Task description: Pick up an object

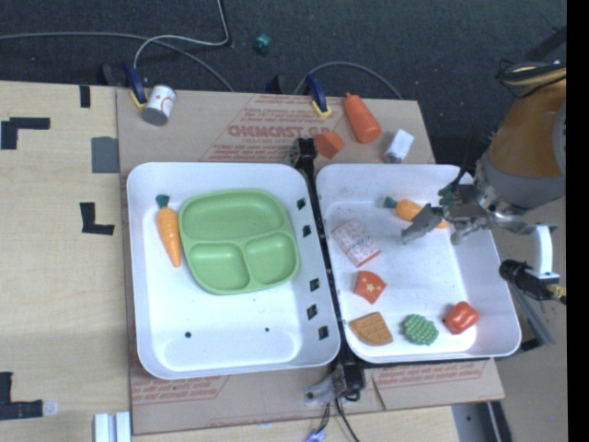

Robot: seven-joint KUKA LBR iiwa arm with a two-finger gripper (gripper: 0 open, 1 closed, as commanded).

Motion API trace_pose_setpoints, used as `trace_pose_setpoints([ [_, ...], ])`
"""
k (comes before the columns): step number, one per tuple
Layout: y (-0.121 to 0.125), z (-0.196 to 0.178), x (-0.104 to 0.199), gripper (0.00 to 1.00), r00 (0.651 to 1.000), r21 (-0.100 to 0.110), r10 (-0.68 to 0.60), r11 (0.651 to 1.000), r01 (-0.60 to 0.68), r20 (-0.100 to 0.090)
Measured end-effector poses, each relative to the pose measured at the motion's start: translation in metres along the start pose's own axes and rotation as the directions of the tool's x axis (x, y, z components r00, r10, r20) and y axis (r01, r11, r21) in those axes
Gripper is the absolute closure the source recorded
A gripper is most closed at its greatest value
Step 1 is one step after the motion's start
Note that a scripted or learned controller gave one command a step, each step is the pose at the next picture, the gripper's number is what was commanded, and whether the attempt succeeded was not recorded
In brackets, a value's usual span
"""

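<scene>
In the right bin point(479, 274), near its far right side, my gripper point(439, 227) reaches in from the right with its two dark fingers point(415, 226) spread apart, open. A small orange carrot with a green top point(404, 208) lies just left of and above the left finger, touching or nearly touching it. Nothing is seen held between the fingers. Lower in the same bin lie a pink patterned block point(354, 240), a red strawberry-like piece point(369, 285), a tan cracker point(371, 328), a green broccoli piece point(420, 329) and a red tomato point(461, 317).
The left bin point(147, 293) holds a green divided plate point(241, 240) and a larger carrot point(167, 231). On the cardboard behind the bins lie an orange bottle shape point(362, 118), a small orange block point(329, 143), a white cube point(399, 144) and a can point(159, 104).
</scene>
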State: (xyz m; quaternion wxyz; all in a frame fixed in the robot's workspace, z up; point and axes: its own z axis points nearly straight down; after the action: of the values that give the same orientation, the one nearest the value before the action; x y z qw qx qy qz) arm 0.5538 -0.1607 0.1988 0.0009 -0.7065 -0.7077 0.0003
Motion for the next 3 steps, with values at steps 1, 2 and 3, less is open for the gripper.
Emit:
trace_pose_setpoints([
  [1, 0.008, 0.051, 0.056, 0.00, 1.000, 0.002, -0.001, 1.000, 0.001, -0.001],
  [2, -0.003, 0.113, 0.061, 0.00, 1.000, -0.003, 0.001, 1.000, -0.001, 0.001],
  [3, -0.034, 0.112, 0.059, 0.00, 1.000, -0.008, 0.000, 1.000, 0.000, 0.003],
])
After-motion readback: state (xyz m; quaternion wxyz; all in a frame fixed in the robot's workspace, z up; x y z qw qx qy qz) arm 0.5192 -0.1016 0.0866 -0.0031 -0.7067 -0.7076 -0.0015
